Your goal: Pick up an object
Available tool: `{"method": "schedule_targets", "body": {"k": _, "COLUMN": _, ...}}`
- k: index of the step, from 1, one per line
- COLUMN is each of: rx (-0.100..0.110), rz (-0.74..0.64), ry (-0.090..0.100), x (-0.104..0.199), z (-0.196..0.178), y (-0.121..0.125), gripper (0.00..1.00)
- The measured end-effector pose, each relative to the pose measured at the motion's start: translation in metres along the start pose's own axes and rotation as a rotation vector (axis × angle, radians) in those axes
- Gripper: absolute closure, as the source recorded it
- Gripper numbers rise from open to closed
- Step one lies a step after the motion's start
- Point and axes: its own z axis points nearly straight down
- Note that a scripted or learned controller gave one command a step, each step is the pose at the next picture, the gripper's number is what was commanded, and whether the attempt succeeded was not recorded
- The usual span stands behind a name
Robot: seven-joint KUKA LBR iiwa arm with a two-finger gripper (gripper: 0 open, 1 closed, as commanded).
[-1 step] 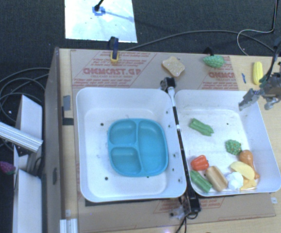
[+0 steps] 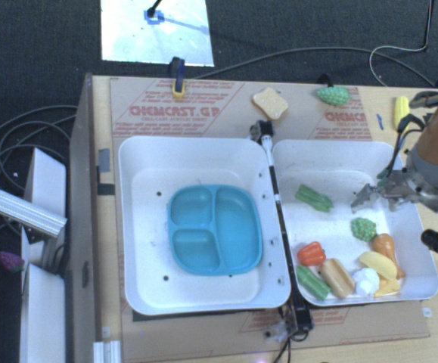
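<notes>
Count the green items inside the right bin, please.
3: a green pod near the bin's middle, a bumpy green piece right of it, a green vegetable at the front. Others may be hidden.

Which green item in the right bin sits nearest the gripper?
The bumpy round green one, just below the gripper; the long green piece lies farther left, another near the front.

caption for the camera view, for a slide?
Claw hovers in the right bin above toy food; blue tray in the left bin.
</notes>
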Motion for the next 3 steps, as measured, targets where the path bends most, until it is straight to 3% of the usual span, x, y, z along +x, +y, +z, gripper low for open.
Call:
{"method": "schedule_targets", "body": {"k": 1, "rx": -0.017, "rz": 0.000, "ry": -0.010, "x": 0.041, "z": 0.034, "y": -0.031, "gripper": 0.00}}
{"method": "schedule_targets", "body": {"k": 2, "rx": -0.015, "rz": -0.001, "ry": -0.006, "x": -0.001, "z": 0.034, "y": 0.007, "gripper": 0.00}}
{"method": "schedule_targets", "body": {"k": 3, "rx": -0.005, "rz": 0.001, "ry": -0.003, "x": -0.001, "z": -0.051, "y": -0.025, "gripper": 0.00}}
